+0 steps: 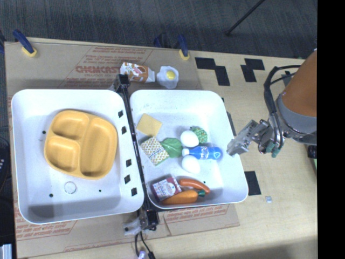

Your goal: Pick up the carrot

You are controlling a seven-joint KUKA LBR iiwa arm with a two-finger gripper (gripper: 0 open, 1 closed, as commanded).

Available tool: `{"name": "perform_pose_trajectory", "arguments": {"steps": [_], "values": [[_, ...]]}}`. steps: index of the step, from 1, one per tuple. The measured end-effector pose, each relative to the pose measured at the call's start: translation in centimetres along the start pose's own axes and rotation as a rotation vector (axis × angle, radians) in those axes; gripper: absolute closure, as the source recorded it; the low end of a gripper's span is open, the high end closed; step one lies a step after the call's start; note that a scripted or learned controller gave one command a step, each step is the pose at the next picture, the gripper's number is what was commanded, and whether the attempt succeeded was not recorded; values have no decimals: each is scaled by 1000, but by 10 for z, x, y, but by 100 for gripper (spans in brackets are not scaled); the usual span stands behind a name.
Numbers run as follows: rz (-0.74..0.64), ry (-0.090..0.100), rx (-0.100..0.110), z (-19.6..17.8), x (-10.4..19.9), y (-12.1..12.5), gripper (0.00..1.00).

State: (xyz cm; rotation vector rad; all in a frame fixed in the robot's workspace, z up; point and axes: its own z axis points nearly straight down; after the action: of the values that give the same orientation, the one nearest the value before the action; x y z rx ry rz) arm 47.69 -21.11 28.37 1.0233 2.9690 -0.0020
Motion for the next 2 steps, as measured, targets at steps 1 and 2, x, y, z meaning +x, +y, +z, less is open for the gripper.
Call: {"name": "perform_pose_trajectory", "arguments": {"steps": [1,2], "values": [[-279,3,0,5,0,0,100],[-710,0,0,-13,0,0,100]]}}
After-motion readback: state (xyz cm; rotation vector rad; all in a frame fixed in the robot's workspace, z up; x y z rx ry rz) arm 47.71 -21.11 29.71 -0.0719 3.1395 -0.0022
